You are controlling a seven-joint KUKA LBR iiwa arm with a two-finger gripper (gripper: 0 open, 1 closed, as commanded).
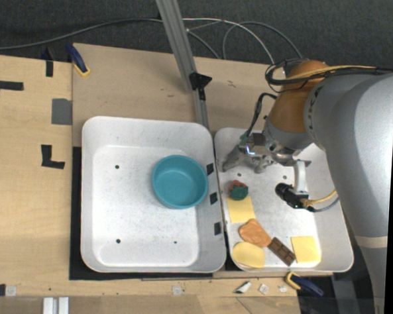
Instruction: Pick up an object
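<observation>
My gripper hangs over the back left part of the right bin, open, with nothing between its fingers. A small red and green object lies just in front of the fingertips, apart from them. In front of that lie a pale yellow square, an orange piece, a brown bar, a yellow round piece and a second yellow square.
A blue bowl stands in the left bin, near its right wall. A grey metal pole slants up behind the bins. The arm's black cable fitting hangs over the middle of the right bin.
</observation>
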